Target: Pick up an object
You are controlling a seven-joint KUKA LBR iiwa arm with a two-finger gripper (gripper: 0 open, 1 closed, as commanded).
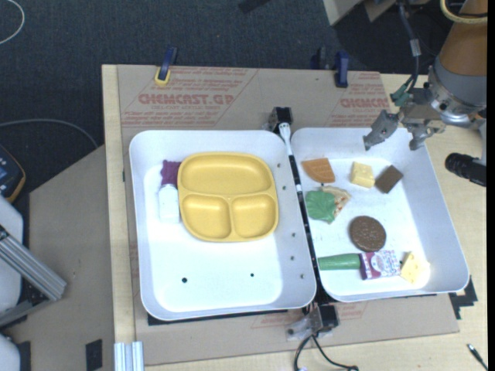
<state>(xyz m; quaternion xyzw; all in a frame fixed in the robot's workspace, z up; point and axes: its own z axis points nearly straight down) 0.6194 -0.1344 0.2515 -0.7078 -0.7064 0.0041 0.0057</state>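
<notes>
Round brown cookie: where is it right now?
The round brown cookie lies in the right bin, toward its front, just above the green stick and the pink packet, right of the green leafy piece.

Glossy smooth plastic yellow tray [228, 195], glossy white plastic bins [147, 207], matt brown board [116, 99] beneath.

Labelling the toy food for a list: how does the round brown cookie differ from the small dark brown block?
The cookie is round, flat and larger; the block is square-edged and smaller. The cookie lies mid-bin, the block further back, beside a pale yellow cube. Both are brown and lie in the right bin.
</notes>
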